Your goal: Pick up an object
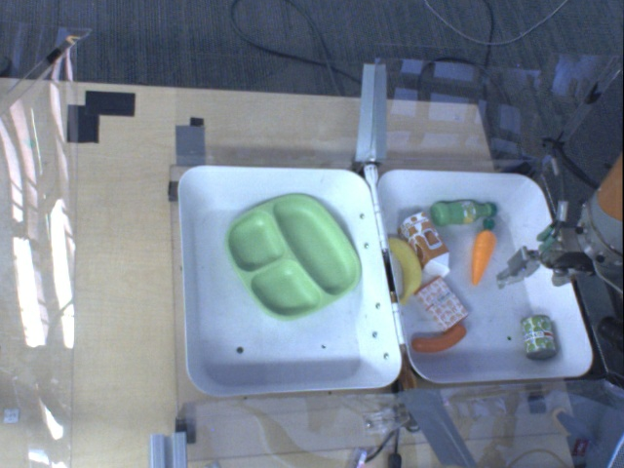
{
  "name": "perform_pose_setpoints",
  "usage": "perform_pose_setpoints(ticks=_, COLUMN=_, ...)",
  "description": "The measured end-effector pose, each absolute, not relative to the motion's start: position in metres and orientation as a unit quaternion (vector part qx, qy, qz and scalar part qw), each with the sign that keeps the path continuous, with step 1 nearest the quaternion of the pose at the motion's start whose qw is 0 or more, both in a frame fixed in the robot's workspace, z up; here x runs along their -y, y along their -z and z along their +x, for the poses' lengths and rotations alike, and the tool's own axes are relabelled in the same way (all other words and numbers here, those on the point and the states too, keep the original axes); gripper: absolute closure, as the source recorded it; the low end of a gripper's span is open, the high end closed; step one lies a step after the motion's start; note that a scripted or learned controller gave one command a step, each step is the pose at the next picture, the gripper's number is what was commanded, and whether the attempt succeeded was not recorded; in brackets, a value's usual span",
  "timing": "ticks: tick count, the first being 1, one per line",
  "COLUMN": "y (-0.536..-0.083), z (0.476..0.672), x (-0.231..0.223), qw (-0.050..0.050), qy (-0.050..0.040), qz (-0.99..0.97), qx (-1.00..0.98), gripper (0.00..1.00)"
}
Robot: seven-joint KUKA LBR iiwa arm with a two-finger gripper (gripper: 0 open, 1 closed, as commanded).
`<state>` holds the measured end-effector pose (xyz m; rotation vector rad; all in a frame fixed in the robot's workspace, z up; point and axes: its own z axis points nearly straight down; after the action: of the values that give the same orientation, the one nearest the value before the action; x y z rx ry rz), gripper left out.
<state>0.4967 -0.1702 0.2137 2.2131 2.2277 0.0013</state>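
Task not started by look of it: nothing lifted. Gripper point(526, 261) at right edge of frame, over right bin point(561, 364), fingers spread, empty. Carrot point(482, 253) lies just left of it, can point(537, 336) below. Approach, grasp and lift remain.

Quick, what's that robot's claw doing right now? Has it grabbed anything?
Gripper: over the right bin, nothing seen in its grasp; open or closed cannot be told. The carrot and the can lie apart from it.

arm point(606, 224): cut off at right edge | can point(537, 336) label: too small to read
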Motion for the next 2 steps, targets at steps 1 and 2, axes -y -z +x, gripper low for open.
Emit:
perform_pose_setpoints(ticks=1, y=-0.171, z=0.559, x=0.173, qw=0.001, qy=-0.0004, qz=0.695, qx=-0.719, gripper=0.00)
perform_pose_setpoints(ticks=2, y=-0.150, z=0.562, x=0.184, qw=0.001, qy=-0.0009, qz=0.649, qx=-0.761, gripper=0.00)
